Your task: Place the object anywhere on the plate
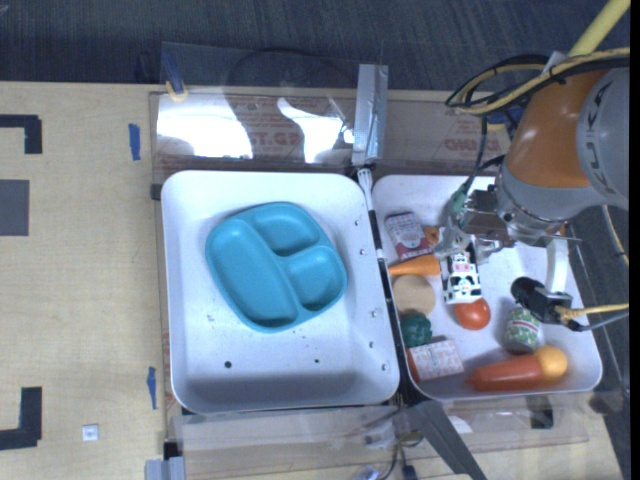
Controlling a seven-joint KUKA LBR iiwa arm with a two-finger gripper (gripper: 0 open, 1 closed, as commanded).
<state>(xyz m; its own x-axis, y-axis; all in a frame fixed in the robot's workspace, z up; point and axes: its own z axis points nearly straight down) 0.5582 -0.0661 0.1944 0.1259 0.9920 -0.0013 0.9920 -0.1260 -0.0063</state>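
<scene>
A blue divided plate (pixel 276 264) lies in the left white bin (pixel 200 368), with nothing on it. My gripper (pixel 463 246) hangs over the right bin (pixel 590 363), near its middle. Directly beneath it stands a small black-and-white cow-patterned carton (pixel 461 282), whose top meets the gripper's tip. Whether the carton is gripped cannot be made out. The arm's grey wrist and orange band (pixel 545 138) cover the bin's back right corner.
Several toy foods crowd the right bin: a red tomato (pixel 473 315), an orange carrot (pixel 415 265), a tan bun (pixel 413 293), green broccoli (pixel 416 326), pink packets (pixel 404 230), a red-orange vegetable (pixel 515 370), a speckled ball (pixel 522 329). A clear wall (pixel 260 128) stands behind the bins.
</scene>
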